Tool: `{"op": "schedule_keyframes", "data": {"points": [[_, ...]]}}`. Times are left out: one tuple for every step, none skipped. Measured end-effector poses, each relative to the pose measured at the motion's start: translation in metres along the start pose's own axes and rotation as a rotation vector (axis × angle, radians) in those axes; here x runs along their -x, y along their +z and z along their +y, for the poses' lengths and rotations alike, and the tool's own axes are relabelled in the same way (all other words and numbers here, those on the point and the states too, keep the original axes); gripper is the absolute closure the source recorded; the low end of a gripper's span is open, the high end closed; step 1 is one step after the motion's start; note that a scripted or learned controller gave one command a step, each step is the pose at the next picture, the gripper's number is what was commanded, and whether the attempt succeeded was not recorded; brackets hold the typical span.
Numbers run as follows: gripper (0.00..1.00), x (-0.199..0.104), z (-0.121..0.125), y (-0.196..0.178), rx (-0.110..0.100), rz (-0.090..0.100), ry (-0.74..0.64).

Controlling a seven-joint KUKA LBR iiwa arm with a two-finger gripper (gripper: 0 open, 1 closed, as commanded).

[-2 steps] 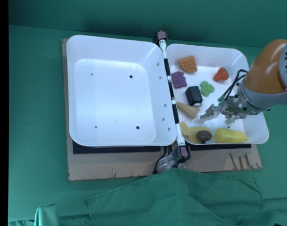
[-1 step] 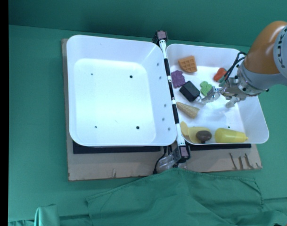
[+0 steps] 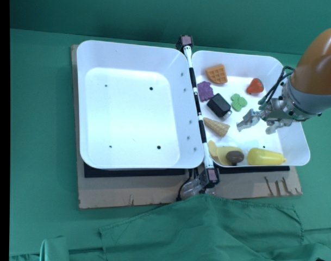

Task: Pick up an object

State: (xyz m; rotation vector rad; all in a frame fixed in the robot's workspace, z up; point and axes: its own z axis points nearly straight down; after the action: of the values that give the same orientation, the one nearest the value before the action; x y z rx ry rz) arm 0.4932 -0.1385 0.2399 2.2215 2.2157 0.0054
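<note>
Camera view: my arm (image 3: 317,64) reaches in from the right over the right bin (image 3: 295,156), orange band up top, gripper (image 3: 257,119) hovering above bare white floor in the bin's middle-right. Jaws look spread apart, two grey fingers (image 3: 245,122) splayed, nothing between them as far as I can see. So nothing picked yet.

Candidates all sit in the right bin. Orange waffle piece (image 3: 216,74) near the top, purple block (image 3: 204,90) by the divider rail (image 3: 195,99), black box (image 3: 218,105) just below it, green clover shape (image 3: 238,101) beside the box, red strawberry-like piece (image 3: 255,86) near the gripper's upper side. Tan cone (image 3: 216,126) lies left of the gripper. Along the near wall: yellow banana-like piece (image 3: 220,153) with a brown mushroom-like lump (image 3: 235,156) touching it, and a yellow pepper-like piece (image 3: 265,156) just beside them. Left bin (image 3: 89,53) holds none of them.

Progress, my call: early stage, approach only. No descent onto any item, no grasp, no lift. Left to do: choose one target (cone or clover are nearest the fingers), drop down, close, raise it clear of the bin.
</note>
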Motion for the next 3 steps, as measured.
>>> {"op": "schedule_keyframes", "data": {"points": [[0.00,0.052,-0.027,-0.087,0.005,-0.006,0.007],[0.00,0.049,0.060,-0.072,0.004,-0.006,-0.002],[0.00,0.049,-0.020,-0.028,-0.010,0.001,0.006]]}}
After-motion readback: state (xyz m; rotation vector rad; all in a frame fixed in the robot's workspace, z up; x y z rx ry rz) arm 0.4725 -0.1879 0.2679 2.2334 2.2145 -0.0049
